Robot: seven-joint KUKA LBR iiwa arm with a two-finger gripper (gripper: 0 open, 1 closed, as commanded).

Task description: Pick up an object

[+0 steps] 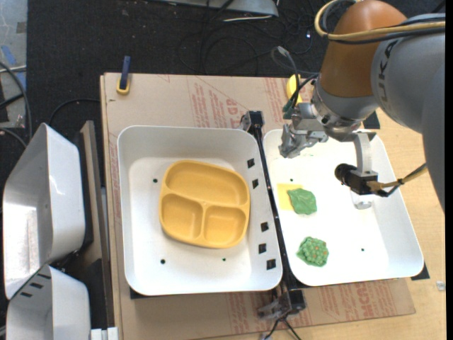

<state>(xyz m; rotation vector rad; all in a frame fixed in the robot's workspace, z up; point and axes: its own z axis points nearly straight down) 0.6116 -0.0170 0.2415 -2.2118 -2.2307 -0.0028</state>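
Grey two-finger gripper over rear-left of right shallow white bin, finger state can't tell, nothing seen held; green lumpy objs & lie w/in bin, apart from gripper.

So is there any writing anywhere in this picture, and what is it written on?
"UK", the visible end of a name in dark letters, on the grey arm.
Red print, mirrored and faint, on the cardboard sheet under the bins: too blurred to read.
More red print on the cardboard's front edge: also unreadable.
No text on the yellow tray.
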